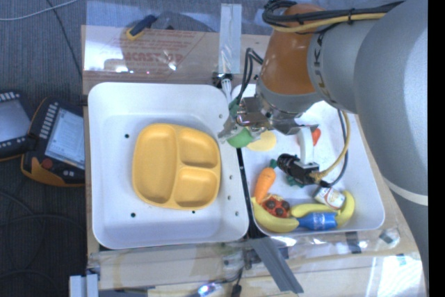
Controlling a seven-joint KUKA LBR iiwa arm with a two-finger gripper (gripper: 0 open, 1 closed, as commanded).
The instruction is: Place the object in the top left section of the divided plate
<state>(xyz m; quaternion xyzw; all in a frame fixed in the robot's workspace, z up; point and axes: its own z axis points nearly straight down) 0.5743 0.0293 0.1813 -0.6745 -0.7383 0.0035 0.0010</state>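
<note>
Evidently mid-transfer, judging by the layout: pick done, placement not yet. Looks to be pinching a small green object [242, 138] between the fingers of the hand [235, 127], right above the shared rim where the two bins meet, so just short of the plate and not yet over it. Calls next for travel leftward over the left bin, stopping above the plate's upper left, then lowering and spreading the fingers so as to drop the piece inside a compartment and not on a ridge. Worth noting about the target: one large compartment along the plate's left side, two smaller ones on its right, so probably meant for the upper part of the large one, though hard to say for sure.

Starting at the left: left bin [104, 170], carrying just the yellow divided plate [156, 149], lying flat near the middle, all three compartments bare. Then the rim, with hand and green object above it. Further right, the right bin [361, 184], crowded along its near side: an orange carrot [264, 183] just right of the rim, a banana [306, 209] curving along the bottom, a small red piece [277, 206] resting on the banana's left end, a blue item [318, 221] touching it lower down. Higher up, a pale yellow piece [263, 143] just beside the green object, and a white piece with an orange tip [306, 142] partly under the arm
</note>
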